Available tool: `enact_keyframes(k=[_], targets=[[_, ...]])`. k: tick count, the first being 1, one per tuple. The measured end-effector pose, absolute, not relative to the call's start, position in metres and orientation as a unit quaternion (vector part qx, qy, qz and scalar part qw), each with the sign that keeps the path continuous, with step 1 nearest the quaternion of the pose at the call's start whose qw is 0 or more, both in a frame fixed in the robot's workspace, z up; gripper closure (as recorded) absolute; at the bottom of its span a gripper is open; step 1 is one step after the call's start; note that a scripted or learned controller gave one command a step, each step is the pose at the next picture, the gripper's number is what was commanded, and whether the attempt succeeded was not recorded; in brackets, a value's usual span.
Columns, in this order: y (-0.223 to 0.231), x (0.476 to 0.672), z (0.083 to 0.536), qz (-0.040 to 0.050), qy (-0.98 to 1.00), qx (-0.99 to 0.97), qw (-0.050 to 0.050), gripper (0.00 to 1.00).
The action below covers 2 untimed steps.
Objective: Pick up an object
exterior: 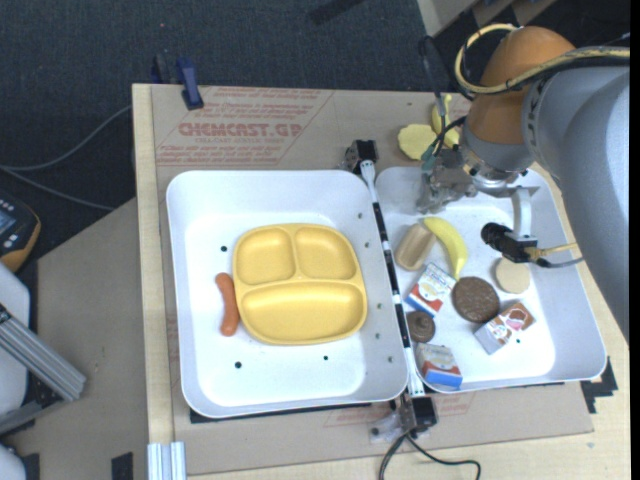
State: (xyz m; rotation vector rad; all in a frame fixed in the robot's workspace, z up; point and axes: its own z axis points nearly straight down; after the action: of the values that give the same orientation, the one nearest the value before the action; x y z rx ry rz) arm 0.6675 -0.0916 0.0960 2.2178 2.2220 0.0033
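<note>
My gripper (438,186) hangs over the far left corner of the right bin (570,353), just above a banana (447,240) and a beige cylinder (411,246) that lie beside each other. Nothing is visibly held in it. Nearer the front lie a small red, white and blue carton (432,288), a large brown disc (475,299), a smaller brown disc (421,326), a pale round biscuit (513,277), a grey and red box (503,328) and a blue and white packet (441,366).
The left bin (200,208) holds a yellow divided plate (298,283) with an orange sausage (228,303) to its left. A yellow lump (413,140) sits on the board behind the right bin. A blue clip (187,83) is at the board's far left.
</note>
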Motion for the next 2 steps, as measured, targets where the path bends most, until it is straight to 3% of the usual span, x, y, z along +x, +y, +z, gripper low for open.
enact_keyframes(k=[1, 2], targets=[[-0.092, 0.667, 0.095, 0.0006, 0.708, 0.706, 0.001, 0.00], [-0.094, 0.635, 0.084, -0.0015, 0.707, 0.708, -0.002, 0.00]])
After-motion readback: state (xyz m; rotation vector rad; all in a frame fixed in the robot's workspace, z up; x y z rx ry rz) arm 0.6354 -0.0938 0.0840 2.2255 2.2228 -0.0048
